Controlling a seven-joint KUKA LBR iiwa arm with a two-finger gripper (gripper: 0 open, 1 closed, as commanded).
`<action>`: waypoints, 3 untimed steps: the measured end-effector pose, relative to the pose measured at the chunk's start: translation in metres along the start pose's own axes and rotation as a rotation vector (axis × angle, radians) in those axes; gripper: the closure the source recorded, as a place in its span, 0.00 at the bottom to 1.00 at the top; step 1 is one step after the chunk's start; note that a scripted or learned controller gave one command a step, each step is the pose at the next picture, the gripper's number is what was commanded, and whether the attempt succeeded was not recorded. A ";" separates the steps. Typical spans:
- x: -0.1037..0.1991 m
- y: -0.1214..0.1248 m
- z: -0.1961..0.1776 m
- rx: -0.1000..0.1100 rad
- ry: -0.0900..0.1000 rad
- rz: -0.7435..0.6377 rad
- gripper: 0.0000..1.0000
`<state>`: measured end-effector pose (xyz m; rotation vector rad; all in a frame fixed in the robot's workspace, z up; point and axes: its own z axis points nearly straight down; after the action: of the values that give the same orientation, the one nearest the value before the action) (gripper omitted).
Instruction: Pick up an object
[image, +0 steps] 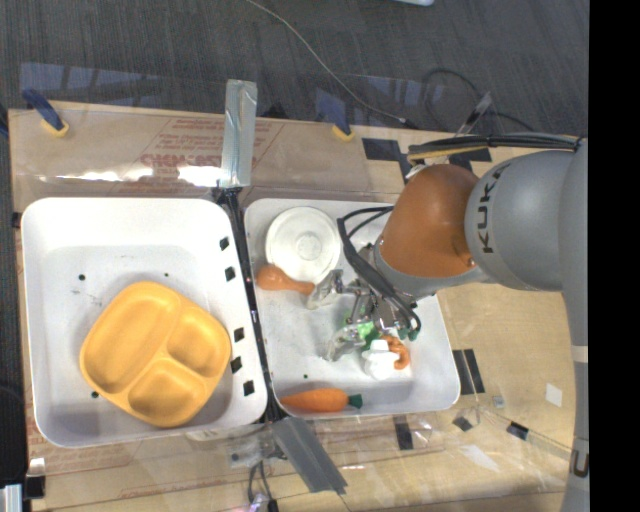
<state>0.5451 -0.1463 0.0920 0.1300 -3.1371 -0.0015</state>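
My gripper (333, 320) hangs low in the right bin (440, 385), near its middle. Its two metal fingers (326, 290) are spread apart, and only bare bin floor shows between them, so it stands open. An orange-brown drumstick-shaped toy (282, 280) lies just left of the upper finger. A carrot (315, 401) with a green tip lies along the bin's front wall, below the gripper. A small white, green and orange object (382, 357) sits right beside the lower finger, partly under the wrist. A white round bowl (303, 242) stands at the bin's back left.
The left bin (45, 300) holds a yellow divided plate (155, 352). The grey arm with its orange band (430, 225) covers the right bin's back right. A taped divider (243, 300) separates the bins, and cables run behind the bench.
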 end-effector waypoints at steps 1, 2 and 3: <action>-0.062 0.050 -0.001 -0.001 -0.002 0.124 0.00; -0.039 0.007 -0.012 0.000 0.001 -0.001 0.00; -0.053 0.052 0.000 -0.001 0.001 -0.028 0.00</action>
<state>0.5937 -0.0896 0.0922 0.1732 -3.1339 -0.0035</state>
